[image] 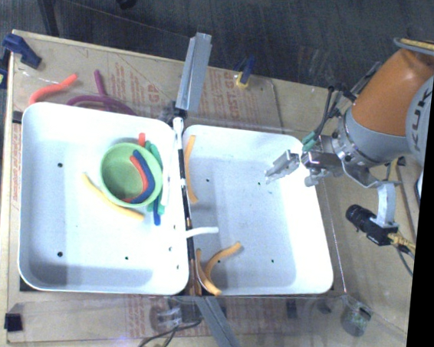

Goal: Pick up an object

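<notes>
My gripper (pixel 281 168) hangs over the upper right part of the right bin (pixel 310 275), its metal fingers pointing left with nothing visible between them. The left bin (pixel 46 255) holds a green bowl (pixel 125 168) with red and blue curved strips inside it, a yellow strip (pixel 107 194) beside it and a green and blue strip at its right side. In the right bin an orange strip (pixel 188 175) lies along the left wall, and a curved orange strip (pixel 219 260) rests near the front left corner, next to a white strip (pixel 201 232).
A metal divider bar (pixel 194 70) stands behind the bins. Pink and red tubes (pixel 94 99) lie on the bench behind the left bin. Blue clamps sit at the bench's back edge. A black cylinder (pixel 367 222) hangs off the arm at the right bin's right side.
</notes>
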You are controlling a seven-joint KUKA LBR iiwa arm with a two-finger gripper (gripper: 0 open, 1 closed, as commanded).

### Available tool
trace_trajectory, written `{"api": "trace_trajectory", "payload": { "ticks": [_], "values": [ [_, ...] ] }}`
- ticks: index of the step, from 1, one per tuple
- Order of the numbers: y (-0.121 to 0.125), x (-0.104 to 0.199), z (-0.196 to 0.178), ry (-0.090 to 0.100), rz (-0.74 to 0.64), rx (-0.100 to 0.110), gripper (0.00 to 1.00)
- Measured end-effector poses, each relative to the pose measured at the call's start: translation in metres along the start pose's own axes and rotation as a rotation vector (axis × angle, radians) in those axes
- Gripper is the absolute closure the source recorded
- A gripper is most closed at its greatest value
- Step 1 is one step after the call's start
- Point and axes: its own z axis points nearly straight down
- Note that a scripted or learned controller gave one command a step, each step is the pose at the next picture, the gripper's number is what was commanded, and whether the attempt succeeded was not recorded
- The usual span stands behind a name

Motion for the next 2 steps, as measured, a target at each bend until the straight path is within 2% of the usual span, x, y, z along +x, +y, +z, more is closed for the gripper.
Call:
{"api": "trace_trajectory", "payload": {
  "ticks": [1,2],
  "values": [
    [-0.01,0.017,0.116,-0.001,-0.152,0.001,0.0],
    [-0.045,0.065,0.18,0.0,-0.188,0.0,0.0]
  ]
}}
